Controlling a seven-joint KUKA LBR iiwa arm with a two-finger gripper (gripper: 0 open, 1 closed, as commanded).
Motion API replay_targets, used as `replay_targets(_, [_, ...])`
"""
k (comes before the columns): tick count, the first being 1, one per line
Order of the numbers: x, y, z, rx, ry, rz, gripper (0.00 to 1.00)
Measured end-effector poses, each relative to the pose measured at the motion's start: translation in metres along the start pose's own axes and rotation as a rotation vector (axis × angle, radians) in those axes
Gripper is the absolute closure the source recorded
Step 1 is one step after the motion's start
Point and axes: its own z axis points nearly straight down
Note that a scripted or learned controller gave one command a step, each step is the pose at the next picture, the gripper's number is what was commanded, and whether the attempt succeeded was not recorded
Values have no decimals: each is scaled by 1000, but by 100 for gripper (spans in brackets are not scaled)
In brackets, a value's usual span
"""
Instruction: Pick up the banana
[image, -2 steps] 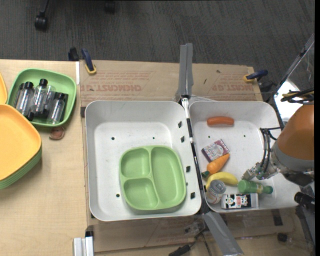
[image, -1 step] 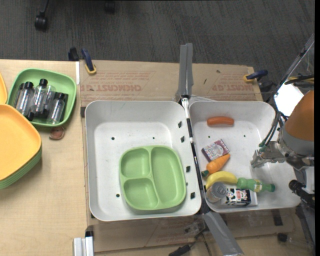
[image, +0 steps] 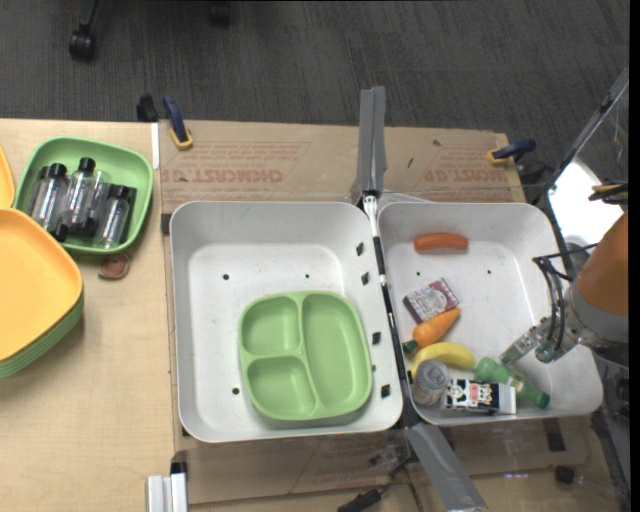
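Curved smooth yellow banana (image: 444, 354) beside tapered carrot (image: 437, 327).

the tabletop (image: 110, 400) is pale wood, with a sheet of brown cardboard (image: 300, 165) spread over its middle and right part. two shallow white bins sit side by side on the cardboard: the left bin (image: 200, 330) at centre frame, the right bin (image: 500, 225) touching it. at upper left a green square dish (image: 135, 175) holding small bottles rests on the wood, and a stack of yellow plates (image: 35, 300) lies at the left edge. clamps (image: 178, 125) grip the cardboard's top edge.
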Motion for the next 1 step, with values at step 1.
replay_targets(1, [-15,32,1,1,0,301,100])
